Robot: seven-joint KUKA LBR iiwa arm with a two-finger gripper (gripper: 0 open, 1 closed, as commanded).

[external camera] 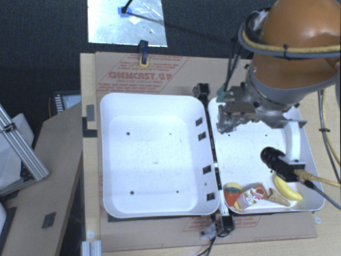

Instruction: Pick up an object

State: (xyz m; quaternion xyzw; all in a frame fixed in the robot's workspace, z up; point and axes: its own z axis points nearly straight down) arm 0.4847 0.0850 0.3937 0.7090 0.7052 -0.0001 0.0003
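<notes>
Claw (228,120) is hovering over right bin (250,153), grip state unreadable; banana (287,190) is lying diagonally, far-left to near-right.

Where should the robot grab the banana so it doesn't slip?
The banana is probably best gripped around its middle, coming straight down from above. It lies flat near the front corner of the right bin, so its long curved body is easiest to squeeze across the thin way. Its ends taper, and the bin's wall and a packet sit close, leaving little room from the sides.
</notes>
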